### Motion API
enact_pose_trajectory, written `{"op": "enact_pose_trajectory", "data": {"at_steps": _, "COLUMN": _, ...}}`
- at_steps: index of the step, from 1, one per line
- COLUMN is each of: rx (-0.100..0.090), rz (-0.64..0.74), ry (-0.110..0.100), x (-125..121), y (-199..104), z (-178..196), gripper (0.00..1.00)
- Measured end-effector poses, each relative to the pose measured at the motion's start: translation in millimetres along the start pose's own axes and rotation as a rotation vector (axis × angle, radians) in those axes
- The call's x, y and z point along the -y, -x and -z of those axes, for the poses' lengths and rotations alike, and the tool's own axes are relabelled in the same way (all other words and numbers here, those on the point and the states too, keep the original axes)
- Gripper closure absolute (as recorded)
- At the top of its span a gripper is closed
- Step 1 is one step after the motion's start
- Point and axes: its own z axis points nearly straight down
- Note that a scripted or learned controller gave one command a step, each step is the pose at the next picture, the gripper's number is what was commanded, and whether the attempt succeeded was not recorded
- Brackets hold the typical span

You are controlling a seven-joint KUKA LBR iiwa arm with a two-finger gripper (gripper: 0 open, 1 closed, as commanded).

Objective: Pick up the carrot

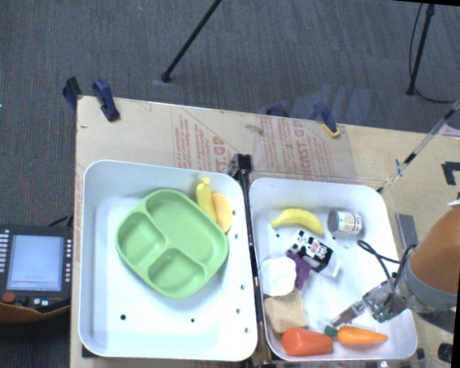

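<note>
Rightward in the right bin (375, 204), the carrot (359, 337) lies lengthwise, tip right; pincer (345, 318) width unclear.

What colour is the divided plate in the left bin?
Light green; the divided plate shows clearly in the camera view.

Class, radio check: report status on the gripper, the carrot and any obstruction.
Gripper low in right bin, just above carrot. Carrot lying flat, not gripped. Large orange toy close beside it.

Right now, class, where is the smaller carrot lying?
The smaller carrot lies at the near right corner of the right bin, just right of the larger carrot, with the end effector just above its green end.
</note>
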Motion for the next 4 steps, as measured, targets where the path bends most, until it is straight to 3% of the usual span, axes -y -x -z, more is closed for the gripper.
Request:
{"op": "enact_pose_trajectory", "data": {"at_steps": 1, "rx": -0.003, "rz": -0.019, "ry": -0.001, "x": -22.7, "y": -38.8, "z": -0.8, "gripper": 0.00}}
{"op": "enact_pose_trajectory", "data": {"at_steps": 2, "rx": -0.004, "rz": -0.027, "ry": -0.001, "x": -21.7, "y": -37.5, "z": 8.5, "gripper": 1.00}}
{"op": "enact_pose_trajectory", "data": {"at_steps": 3, "rx": 0.003, "rz": -0.024, "ry": 0.001, "x": -13.5, "y": -20.8, "z": 43.9, "gripper": 1.00}}
{"op": "enact_pose_trajectory", "data": {"at_steps": 4, "rx": -0.001, "rz": -0.025, "ry": -0.001, "x": -12.8, "y": -21.6, "z": 41.9, "gripper": 0.00}}
